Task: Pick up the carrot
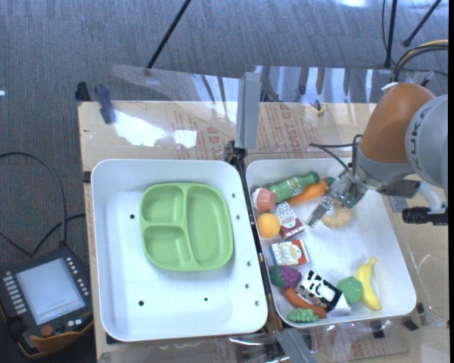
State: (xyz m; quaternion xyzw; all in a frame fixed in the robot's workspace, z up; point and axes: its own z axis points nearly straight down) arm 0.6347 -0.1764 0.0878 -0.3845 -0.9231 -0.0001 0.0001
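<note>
The carrot [309, 193] lies in the right bin [386, 237], its long axis slanting up to the right, beside a green bottle [293, 184]. The hand [334, 203] hovers just right of it, fingers spread, holding nothing.

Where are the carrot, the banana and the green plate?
carrot [309, 193], camera view, middle of its orange body.
banana [369, 282], camera view, middle of its curve.
green plate [212, 221], camera view, floor of its large compartment.
</note>
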